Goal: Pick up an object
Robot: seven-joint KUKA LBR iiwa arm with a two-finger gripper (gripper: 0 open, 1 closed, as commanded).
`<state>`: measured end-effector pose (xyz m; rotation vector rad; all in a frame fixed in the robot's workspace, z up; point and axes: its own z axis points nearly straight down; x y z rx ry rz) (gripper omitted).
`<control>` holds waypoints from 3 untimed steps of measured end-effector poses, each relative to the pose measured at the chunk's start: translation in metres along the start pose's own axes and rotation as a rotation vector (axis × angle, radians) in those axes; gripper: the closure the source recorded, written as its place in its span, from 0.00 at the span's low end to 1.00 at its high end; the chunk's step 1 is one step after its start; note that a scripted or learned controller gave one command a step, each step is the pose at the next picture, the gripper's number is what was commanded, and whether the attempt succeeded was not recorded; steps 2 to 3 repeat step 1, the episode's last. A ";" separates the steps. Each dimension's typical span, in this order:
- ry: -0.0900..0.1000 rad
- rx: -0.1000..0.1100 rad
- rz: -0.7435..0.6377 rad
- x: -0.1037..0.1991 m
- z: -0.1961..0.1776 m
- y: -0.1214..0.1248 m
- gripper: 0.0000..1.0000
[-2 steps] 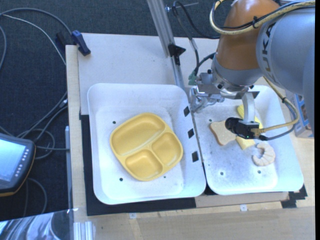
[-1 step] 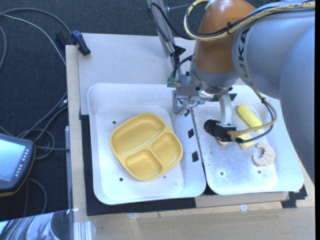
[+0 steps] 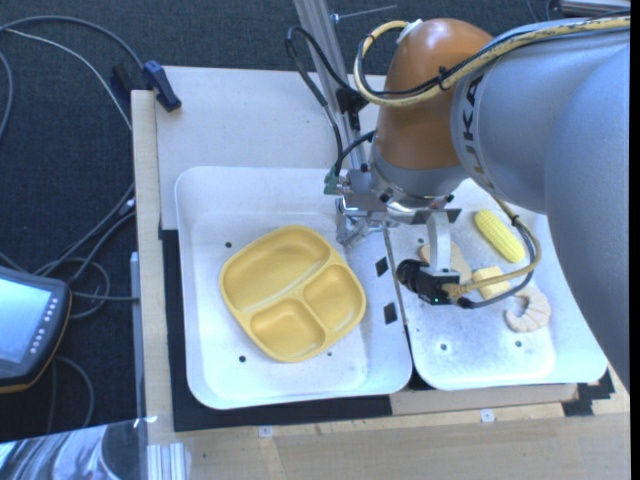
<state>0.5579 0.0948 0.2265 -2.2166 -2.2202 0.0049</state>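
The yellow plate (image 3: 292, 293), split into three compartments, lies flat in the left bin (image 3: 215, 218), towards its right side. The claw (image 3: 348, 230) hangs just beyond the plate's far right rim, close to the seam between the two bins; whether it is wide or narrow cannot be told, and nothing is seen held in it. In the right bin (image 3: 480, 353) lie a corn cob (image 3: 497, 235), a small yellow block (image 3: 487, 280) and a pale curved piece (image 3: 527, 312). Both bins sit on the counter (image 3: 240, 118).

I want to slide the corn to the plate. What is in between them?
In the camera view: the end effector, the two bin walls that meet, and a pale round thing beside the corn. The plate lies beyond.
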 end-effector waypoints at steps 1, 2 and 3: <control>0.000 -0.003 0.001 -0.001 -0.001 0.001 0.00; 0.000 -0.003 0.001 -0.001 -0.001 0.001 0.00; 0.000 -0.003 0.001 -0.001 -0.001 0.001 0.00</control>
